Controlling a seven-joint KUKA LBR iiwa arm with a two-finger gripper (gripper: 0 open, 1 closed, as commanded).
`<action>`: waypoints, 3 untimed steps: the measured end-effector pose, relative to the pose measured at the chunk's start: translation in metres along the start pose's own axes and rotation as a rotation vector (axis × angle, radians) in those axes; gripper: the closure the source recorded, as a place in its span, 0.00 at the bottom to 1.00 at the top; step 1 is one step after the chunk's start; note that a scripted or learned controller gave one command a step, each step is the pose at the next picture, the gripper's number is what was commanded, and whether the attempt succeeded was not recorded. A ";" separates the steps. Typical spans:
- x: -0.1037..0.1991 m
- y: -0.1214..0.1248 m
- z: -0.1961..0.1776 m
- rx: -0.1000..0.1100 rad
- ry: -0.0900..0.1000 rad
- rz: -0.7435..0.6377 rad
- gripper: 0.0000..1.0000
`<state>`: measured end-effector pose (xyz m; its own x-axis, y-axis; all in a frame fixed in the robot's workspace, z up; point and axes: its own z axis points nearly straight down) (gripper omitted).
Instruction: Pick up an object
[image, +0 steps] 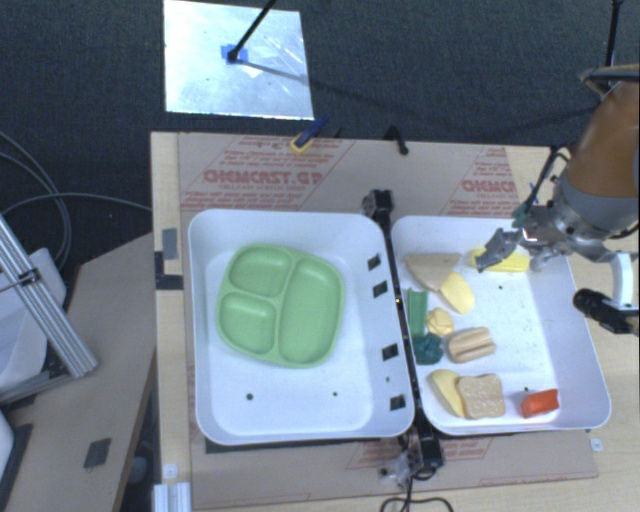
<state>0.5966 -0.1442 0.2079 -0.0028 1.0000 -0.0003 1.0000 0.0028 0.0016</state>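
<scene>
End effector (505, 250) sits low over the far part of the right bin (575, 350), fingers slightly apart, nothing visibly clamped between them. A flat yellow piece (512, 263) lies right under the tips, can't tell if touching. Just left of it: tan wedge (430, 268) and yellow oval (457, 293). Along the divider: green strip (417, 308), small yellow lump (440, 322), teal piece (428, 348), hot dog bun (471, 344) beside them. Near edge of the bin: yellow slice (447, 390) touching toast (483, 396), red-orange piece (540, 402) in the near right corner. Left bin (210, 300) holds a green divided plate (281, 305). Both bins on the table (260, 175)
</scene>
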 end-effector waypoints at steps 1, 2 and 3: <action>0.038 0.049 -0.039 -0.008 0.000 -0.007 0.00; 0.043 -0.019 0.083 0.015 0.004 0.003 0.00; 0.097 0.019 0.020 -0.007 0.001 -0.007 0.00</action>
<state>0.6152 -0.0470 0.1882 -0.0101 0.9999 0.0010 0.9999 0.0100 0.0088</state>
